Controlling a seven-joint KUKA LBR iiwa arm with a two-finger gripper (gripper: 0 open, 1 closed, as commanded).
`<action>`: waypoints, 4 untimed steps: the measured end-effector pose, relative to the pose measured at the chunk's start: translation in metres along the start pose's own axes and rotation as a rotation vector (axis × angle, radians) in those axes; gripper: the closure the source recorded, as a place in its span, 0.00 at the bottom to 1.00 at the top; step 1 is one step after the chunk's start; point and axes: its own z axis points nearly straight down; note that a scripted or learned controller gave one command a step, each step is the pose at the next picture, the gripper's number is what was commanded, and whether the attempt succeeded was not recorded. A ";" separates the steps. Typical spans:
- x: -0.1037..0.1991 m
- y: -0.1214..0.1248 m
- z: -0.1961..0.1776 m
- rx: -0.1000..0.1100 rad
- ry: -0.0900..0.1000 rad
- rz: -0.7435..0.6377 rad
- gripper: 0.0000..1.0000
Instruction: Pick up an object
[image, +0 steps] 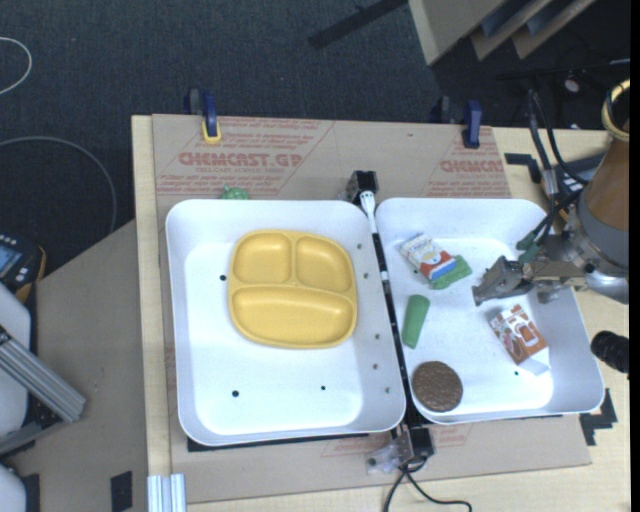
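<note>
The gripper (492, 285) hung above the right bin (570, 400), jaws' state indeterminable; it should descend squarely over the snack packet (518, 334) just beside it.

Two bins (200, 400), one yellow tray (293, 288), four small objects (417, 318) (right bin).

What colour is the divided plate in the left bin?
Yellow: the divided plate shows plainly in the camera view.
</note>
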 end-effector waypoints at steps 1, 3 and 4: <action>-0.001 0.003 -0.005 0.002 -0.001 0.002 1.00; 0.141 0.003 -0.014 0.003 0.000 -0.003 1.00; 0.188 0.003 -0.080 -0.002 0.002 -0.003 1.00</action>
